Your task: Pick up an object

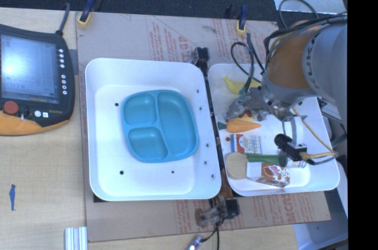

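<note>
Lying just below hand (251, 106) | carrot (243, 125) | right bin (323, 181)

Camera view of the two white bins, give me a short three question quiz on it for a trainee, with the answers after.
1. True or false: the blue divided plate lies in the left bin.
2. Which bin is the gripper over? A. left B. right
3. Fill in: the carrot lies in the ____ bin.

Key: 1. True. 2. B, the right bin. 3. Right, close under the gripper.
</note>
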